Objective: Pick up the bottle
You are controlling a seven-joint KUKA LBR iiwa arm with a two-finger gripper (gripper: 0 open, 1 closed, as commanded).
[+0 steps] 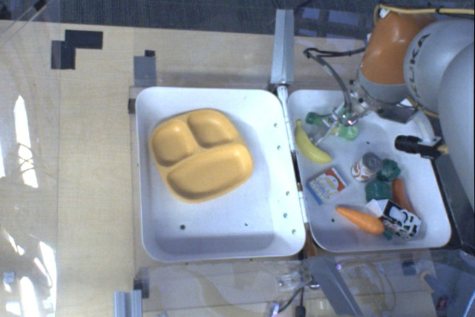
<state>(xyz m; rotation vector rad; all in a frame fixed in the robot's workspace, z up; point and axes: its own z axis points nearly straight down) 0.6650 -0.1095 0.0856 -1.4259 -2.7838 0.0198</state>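
The bottle (328,128) looks like a small clear one with green ends, lying in the back left part of the right bin (430,237), just right of a banana (310,145). My gripper (343,116) is down in that bin right over the bottle, at its right end or touching it. The arm's orange band (388,48) and grey body rise behind it at the right. The gripper hides part of the bottle, so its outline is unclear.
Also in the right bin are a small carton (326,185), a can (364,168), a dark green object (387,172), two carrots (361,219) and a black-and-white item (401,222). The left bin (223,241) holds a yellow divided tray (199,154).
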